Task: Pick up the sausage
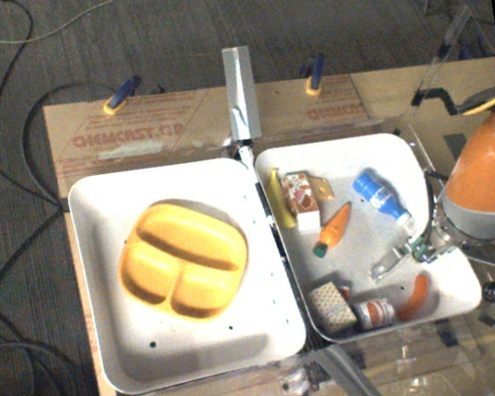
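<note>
While reaching in from the right, pincer [390,263] spread open, low over right bin [344,151], just above sausage [415,295].

Even overhead light, soft shadows, slightly grainy, mild glare on white bins [170,181].

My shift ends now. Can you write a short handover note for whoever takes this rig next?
Gripper: low over the right bin, nothing visibly between its fingers.
Sausage: lying at that bin's near right corner, beside a small can, apart from the gripper.
Left bin: holds a yellow divided tray.
Done: nothing lifted yet.
Left: grasp the sausage and lift it.
</note>
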You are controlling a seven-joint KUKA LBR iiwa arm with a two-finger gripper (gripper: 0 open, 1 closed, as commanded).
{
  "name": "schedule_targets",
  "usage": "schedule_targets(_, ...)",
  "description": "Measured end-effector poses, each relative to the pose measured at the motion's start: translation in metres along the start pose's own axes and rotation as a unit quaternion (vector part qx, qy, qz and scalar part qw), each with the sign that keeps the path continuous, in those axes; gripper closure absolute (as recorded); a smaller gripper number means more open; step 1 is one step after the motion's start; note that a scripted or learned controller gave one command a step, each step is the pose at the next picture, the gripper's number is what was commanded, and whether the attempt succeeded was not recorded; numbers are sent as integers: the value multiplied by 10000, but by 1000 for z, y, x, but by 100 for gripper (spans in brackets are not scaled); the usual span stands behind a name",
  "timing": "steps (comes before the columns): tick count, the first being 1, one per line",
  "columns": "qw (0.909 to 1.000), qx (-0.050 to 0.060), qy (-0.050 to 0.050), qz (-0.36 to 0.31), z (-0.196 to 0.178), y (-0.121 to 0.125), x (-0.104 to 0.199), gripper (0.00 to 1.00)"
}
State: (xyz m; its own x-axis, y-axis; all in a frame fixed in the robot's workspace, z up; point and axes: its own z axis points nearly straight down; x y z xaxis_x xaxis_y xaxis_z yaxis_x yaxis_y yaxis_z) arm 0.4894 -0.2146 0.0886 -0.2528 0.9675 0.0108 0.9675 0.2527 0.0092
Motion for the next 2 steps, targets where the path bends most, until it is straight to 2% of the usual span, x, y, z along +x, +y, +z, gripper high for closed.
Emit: schedule_targets(2,10000,-1,-2,-65,0,0,0,0)
